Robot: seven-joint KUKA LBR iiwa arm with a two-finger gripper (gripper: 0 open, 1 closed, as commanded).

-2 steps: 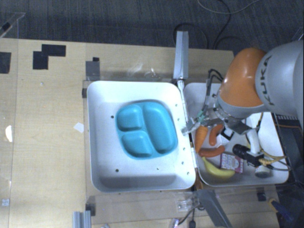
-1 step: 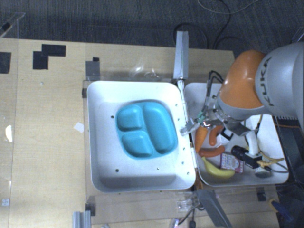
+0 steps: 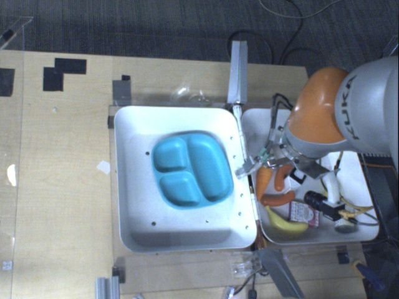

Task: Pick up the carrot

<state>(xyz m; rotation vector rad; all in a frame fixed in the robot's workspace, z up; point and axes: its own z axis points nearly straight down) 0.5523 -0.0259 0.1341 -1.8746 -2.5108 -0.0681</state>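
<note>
The orange carrot (image 3: 264, 180) lies lengthwise in the right bin (image 3: 252, 124), close to its left wall. My gripper (image 3: 263, 161) hangs just over the carrot's far end, under the grey and orange wrist. The wrist hides the fingers, and the view shows nothing held between them.
A reddish sausage (image 3: 278, 199) lies across the carrot's near end, and another reddish piece (image 3: 281, 175) sits to its right. A banana (image 3: 286, 222) and a small packet (image 3: 302, 212) lie at the bin's front. The left bin (image 3: 134, 229) holds a blue divided plate (image 3: 190, 169).
</note>
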